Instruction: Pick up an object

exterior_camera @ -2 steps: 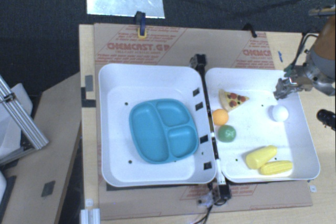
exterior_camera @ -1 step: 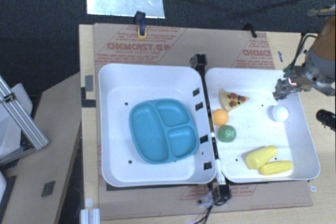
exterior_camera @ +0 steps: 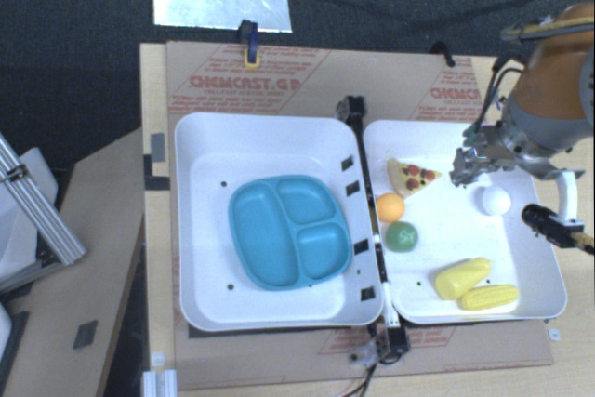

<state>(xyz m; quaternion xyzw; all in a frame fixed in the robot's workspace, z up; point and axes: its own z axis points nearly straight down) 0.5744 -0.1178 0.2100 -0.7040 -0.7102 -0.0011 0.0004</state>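
Right white bin (exterior_camera: pixel 437 137): one white ball (exterior_camera: pixel 493 200) just beside the dark two-finger gripper (exterior_camera: pixel 465 166), one pizza slice (exterior_camera: pixel 412 174), one orange ball (exterior_camera: pixel 390 206), one green ball (exterior_camera: pixel 402 237), two yellow pieces (exterior_camera: pixel 474 285). Finger opening: cannot tell. Left white bin (exterior_camera: pixel 200 200): one blue three-compartment plastic tray (exterior_camera: pixel 286 231).

Tray (exterior_camera: pixel 284 232) in left bin (exterior_camera: pixel 200 200)

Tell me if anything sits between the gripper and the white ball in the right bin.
Nothing visible does. The gripper hangs over the right bin, just up and to the left of the white ball, with bare bin floor between them. The pizza slice lies farther left, off that path.
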